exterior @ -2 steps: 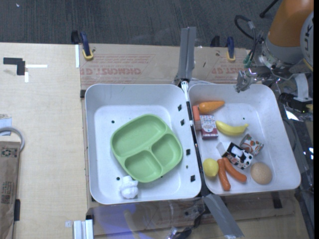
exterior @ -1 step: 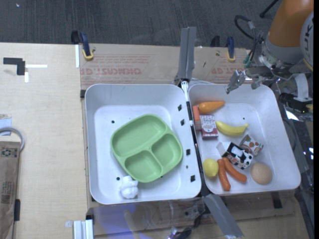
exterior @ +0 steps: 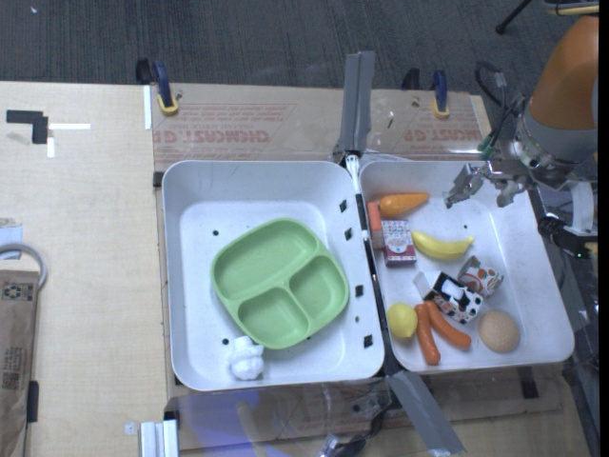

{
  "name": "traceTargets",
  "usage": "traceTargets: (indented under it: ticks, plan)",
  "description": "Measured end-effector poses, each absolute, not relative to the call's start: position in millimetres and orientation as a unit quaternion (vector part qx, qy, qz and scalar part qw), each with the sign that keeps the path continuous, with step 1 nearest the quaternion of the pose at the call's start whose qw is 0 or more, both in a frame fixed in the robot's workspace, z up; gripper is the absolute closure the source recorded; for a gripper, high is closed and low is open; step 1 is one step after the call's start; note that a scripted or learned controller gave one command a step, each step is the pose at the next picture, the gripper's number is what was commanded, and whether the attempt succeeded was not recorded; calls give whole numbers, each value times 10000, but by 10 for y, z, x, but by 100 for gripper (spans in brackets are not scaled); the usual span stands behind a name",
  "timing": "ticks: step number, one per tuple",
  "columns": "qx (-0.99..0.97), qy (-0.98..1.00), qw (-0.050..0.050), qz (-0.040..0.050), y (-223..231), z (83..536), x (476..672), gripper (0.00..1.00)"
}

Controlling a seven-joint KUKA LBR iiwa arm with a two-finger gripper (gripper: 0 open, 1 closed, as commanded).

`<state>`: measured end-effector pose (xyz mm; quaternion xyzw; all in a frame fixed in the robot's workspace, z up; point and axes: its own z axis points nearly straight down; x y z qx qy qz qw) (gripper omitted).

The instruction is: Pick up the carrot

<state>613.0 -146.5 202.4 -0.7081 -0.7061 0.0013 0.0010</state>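
**Claw up top, carrot off to its left**

The carrot [exterior: 403, 202] lies at the back of the right bin [exterior: 533, 255], above the banana [exterior: 442, 246]. The gripper [exterior: 483, 185] hangs near that bin's back rim, right of the carrot, fingers apart, holding nothing.

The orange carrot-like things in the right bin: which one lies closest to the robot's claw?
The carrot at the bin's far end, beside the gripper. The two orange sticks lie at the near end, by the lemon.
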Motion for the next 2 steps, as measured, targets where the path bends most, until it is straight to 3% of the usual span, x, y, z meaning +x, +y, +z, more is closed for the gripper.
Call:
traceTargets:
  ticks: [1,2]
  plan:
    - [-6854,-7281,-76,-39,-1180,1060,6636,0]
    - [-5681,-8229,-76,15,-1028,1015,6616,0]
